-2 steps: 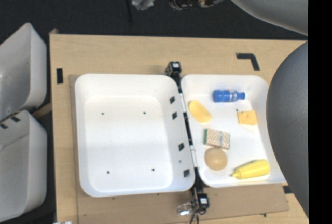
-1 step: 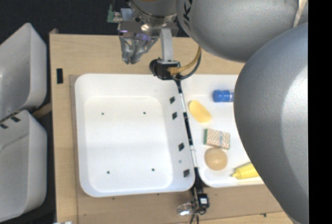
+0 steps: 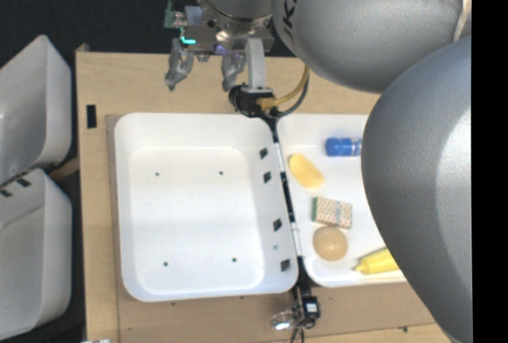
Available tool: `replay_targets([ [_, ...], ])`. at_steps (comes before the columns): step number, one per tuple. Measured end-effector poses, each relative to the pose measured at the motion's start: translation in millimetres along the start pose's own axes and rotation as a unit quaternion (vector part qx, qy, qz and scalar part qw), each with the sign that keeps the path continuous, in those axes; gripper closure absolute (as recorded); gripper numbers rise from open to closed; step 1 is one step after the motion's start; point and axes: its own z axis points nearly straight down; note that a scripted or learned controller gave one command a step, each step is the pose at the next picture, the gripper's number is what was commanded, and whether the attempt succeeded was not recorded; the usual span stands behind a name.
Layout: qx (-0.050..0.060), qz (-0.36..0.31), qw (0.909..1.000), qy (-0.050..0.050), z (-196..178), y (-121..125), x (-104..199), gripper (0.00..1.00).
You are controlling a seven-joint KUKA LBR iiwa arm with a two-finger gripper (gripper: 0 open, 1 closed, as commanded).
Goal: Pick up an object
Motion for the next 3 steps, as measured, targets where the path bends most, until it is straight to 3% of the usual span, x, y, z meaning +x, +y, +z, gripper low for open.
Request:
replay_targets([
  [1, 0.001, -0.001, 1.0000, -0.001, -8.0, 1.2, -0.1, 1.00],
  [2, 0.001, -0.001, 1.0000, -0.001, -8.0, 1.1, -0.2, 0.00],
  [3, 0.002, -0.002, 1.0000, -0.001, -15.5, 2.3, 0.2, 1.00],
])
